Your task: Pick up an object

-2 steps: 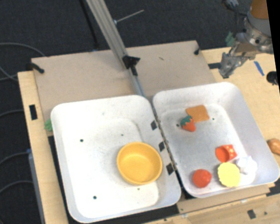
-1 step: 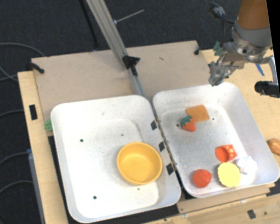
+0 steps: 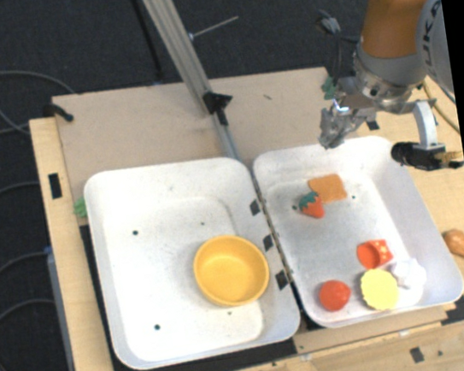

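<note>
My gripper (image 3: 334, 133) hung over the right bin's (image 3: 407, 197) twelve o'clock rim; I could not tell its state. At its six o'clock lay a small orange block (image 3: 327, 188), likely light and stiff, best pinched across its flat sides.

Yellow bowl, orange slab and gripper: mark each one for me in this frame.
yellow bowl (image 3: 231, 269), camera view, on its inner floor, left bin.
orange slab (image 3: 327, 188), camera view, on its flat top, right bin.
gripper (image 3: 332, 135), camera view, at its fingertips above the right bin's far rim.
</note>
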